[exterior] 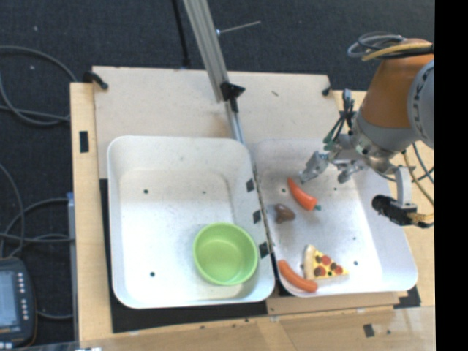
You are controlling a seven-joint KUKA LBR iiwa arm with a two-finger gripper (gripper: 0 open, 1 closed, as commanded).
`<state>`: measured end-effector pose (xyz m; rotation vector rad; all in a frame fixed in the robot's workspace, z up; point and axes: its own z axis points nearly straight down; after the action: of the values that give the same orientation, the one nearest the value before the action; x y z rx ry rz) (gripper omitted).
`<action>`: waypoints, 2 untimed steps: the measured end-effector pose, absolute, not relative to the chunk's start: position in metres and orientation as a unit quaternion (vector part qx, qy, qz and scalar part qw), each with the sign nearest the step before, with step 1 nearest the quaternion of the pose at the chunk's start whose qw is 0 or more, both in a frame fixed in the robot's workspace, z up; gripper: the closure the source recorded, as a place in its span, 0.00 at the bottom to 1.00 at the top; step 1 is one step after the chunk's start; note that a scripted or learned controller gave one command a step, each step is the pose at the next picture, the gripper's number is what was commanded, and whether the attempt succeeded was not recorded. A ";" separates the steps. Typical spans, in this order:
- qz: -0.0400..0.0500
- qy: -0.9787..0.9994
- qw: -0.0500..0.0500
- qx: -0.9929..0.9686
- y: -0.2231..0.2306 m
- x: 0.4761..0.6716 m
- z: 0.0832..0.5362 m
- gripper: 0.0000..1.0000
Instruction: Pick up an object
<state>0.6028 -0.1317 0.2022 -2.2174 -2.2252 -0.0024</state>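
So the grey arm with the orange band comes in over the right-hand shallow white plastic bin (380, 258), and its two-finger gripper (330, 166) hangs above that bin's upper half with the fingers spread apart, nothing between them. Just below and left of the gripper lies a small orange toy carrot (302, 194), angled, close to the fingertips but not gripped. A little brown rounded lump (284, 212) sits just left of and below the carrot. Further down from the carrot, near the bin's front edge, there's a toy pizza slice (322, 264) and an orange toy sausage (297, 276) beside it. The left white bin (146, 174) has a lime-green plastic bowl (225, 253).
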 end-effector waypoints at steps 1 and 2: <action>-0.001 -0.708 0.000 -0.706 -0.132 0.603 0.202 0.00; 0.002 -0.707 0.000 -0.707 -0.130 0.600 0.159 0.00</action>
<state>0.6002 -0.1295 0.1593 -2.2218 -2.2208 0.0059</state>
